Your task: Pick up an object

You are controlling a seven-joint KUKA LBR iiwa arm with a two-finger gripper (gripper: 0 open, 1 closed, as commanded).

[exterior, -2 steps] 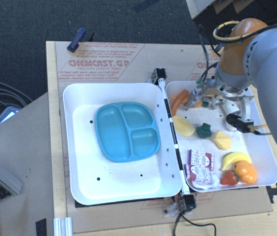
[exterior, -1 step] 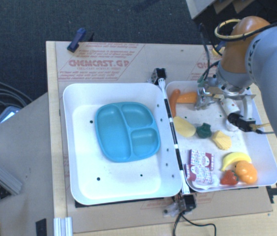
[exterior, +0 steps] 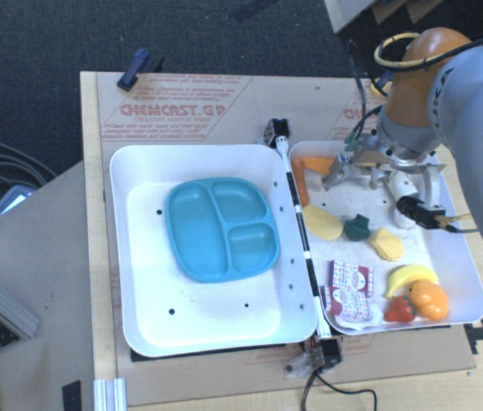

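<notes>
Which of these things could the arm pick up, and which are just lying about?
For the job: pincer, carrot, yellow potato, green toy, corn, banana, orange pepper, tomato, snack packet.

Lying about: blue plate, blue clip.

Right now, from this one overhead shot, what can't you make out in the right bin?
- Gripper: finger state unclear in camera view, small and cluttered by its own hardware.
- Orange piece: right end hidden behind the gripper.
- Red item: partly covered by the orange fruit and banana.
- Packet: print too small.
</notes>
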